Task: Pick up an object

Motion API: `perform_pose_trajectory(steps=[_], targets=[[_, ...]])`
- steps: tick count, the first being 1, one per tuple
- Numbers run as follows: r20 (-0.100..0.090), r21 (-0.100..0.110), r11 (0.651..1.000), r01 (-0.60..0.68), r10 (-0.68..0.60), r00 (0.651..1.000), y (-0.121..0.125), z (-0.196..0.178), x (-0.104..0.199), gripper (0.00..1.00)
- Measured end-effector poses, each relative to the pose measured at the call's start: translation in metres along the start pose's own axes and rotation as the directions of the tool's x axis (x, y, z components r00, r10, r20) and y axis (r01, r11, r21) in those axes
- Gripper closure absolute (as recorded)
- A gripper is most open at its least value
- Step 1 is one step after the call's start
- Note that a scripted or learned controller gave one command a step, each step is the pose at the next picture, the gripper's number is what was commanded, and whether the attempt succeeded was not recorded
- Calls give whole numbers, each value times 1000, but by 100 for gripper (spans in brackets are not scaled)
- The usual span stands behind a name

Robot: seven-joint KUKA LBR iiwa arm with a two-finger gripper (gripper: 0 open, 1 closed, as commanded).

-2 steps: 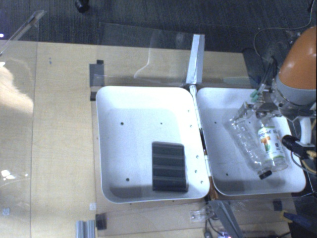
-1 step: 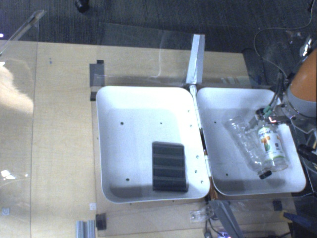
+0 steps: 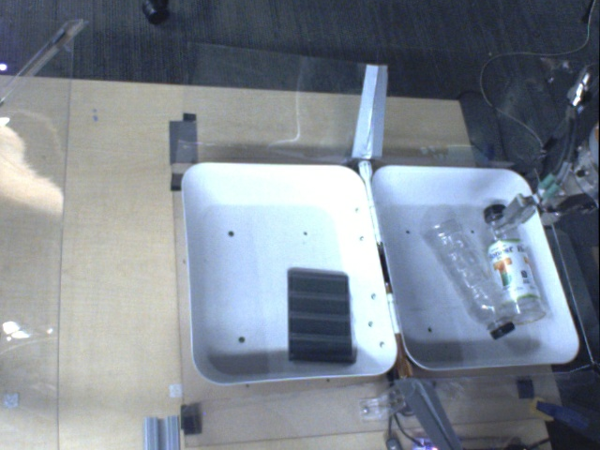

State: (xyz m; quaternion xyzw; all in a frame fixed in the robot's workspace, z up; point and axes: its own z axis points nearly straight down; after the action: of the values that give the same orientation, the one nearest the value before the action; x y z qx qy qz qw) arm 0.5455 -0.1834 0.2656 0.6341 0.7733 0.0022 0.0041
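Note:
In the left bin [image 3: 206,251] a black ribbed rectangular block [image 3: 320,314] lies flat near the front wall. The right bin [image 3: 412,345] holds a clear plastic bottle [image 3: 515,275] with a white, green and orange label, lying with its dark cap toward the front. Beside it on the left lies a crumpled clear bottle [image 3: 459,259]. My gripper [image 3: 509,212] reaches in from the right edge and sits low over the back right of the right bin, just above the labelled bottle's far end. Nothing shows between its tips.
A clear upright divider post [image 3: 369,115] stands behind the seam between the bins. Cables and fittings [image 3: 562,157] crowd the right edge beside the right bin. Bare wooden bench top [image 3: 103,251] stretches to the left of the bins.

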Motion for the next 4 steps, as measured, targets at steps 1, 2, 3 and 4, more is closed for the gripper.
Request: perform_pose_trajectory(steps=[1, 2, 3, 4], targets=[[-10, -3, 991, 132, -132, 991, -1, 131, 2, 0], [-17, -18, 974, 225, -225, 974, 5, 172, -1, 0], [5, -8, 944, 330, -330, 944, 61, 175, 33, 0], [-37, 36, 928, 370, -369, 929, 116, 181, 17, 0]])
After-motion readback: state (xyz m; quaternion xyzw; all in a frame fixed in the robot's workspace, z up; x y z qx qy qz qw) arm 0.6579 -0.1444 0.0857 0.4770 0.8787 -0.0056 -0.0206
